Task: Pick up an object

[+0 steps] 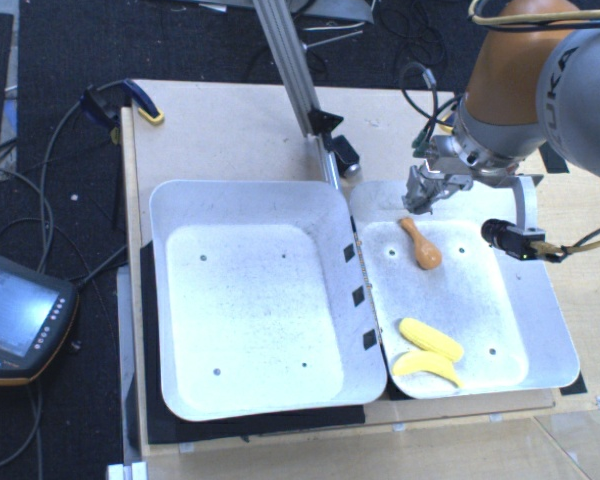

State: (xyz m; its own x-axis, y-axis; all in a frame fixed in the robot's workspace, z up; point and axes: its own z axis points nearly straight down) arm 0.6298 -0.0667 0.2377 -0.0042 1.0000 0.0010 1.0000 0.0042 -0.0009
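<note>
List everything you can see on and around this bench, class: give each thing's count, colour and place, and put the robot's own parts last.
Bins: two, white, side by side on the bench
Wooden spoon-like tool: one, brown, far end of right bin
Bananas: two, yellow, near end of right bin
Control pendant: one, grey and orange, floor at left
Clamp: one, blue and yellow, bench's far left corner
Arm: one, grey with orange band, from right
Claw: one, dark, above the tool

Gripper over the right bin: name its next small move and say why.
Probably a short descent toward the small orange-brown wooden pestle-shaped piece. The gripper hangs at the far edge of the right shallow white bin, just beyond that piece's thin end, with nothing seen between its fingers. The two yellow banana-shaped pieces lie farther off, near the front.
</note>
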